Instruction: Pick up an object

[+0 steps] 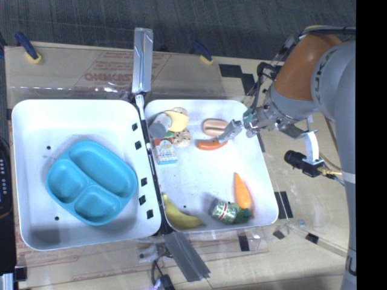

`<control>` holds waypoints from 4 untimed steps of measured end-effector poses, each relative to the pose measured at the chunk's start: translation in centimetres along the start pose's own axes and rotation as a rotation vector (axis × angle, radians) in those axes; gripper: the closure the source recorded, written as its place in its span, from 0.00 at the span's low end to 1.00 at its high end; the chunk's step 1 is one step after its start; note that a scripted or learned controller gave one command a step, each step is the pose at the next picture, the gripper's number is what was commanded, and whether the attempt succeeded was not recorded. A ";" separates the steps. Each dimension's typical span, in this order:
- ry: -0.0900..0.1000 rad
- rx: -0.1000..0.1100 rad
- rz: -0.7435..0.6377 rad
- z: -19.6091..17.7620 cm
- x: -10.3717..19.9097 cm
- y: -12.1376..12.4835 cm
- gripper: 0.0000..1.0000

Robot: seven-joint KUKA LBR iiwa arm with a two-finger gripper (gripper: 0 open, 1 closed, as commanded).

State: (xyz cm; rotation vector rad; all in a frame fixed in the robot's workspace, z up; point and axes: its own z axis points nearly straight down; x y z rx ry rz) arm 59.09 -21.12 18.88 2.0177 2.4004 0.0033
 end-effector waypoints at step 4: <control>0.006 0.005 -0.342 9.6 4.7 -10.3 0.00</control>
